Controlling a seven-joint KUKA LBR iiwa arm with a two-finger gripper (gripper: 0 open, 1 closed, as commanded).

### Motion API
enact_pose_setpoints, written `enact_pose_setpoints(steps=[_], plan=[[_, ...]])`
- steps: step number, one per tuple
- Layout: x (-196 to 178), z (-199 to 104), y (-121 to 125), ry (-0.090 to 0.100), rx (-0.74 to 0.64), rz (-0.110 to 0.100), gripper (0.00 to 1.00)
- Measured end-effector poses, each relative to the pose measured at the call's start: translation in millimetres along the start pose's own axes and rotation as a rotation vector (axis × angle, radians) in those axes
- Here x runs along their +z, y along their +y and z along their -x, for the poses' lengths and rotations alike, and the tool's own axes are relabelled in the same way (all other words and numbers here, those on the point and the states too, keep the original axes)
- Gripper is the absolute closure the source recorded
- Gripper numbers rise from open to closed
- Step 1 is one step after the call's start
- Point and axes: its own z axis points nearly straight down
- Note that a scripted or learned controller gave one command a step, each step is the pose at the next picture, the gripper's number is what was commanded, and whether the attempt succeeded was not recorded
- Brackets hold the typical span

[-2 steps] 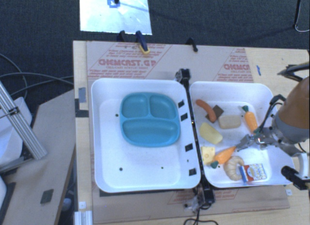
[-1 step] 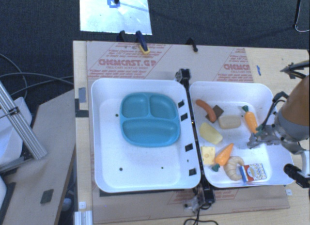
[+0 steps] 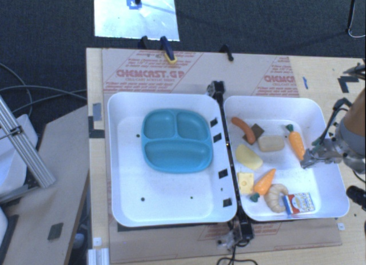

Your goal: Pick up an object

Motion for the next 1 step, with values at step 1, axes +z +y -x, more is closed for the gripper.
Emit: enact_pose_setpoints(steps=[1], plan=[[-44.1, 0.1, 6.2, -0.001, -0.001, 0.002, 1.0]])
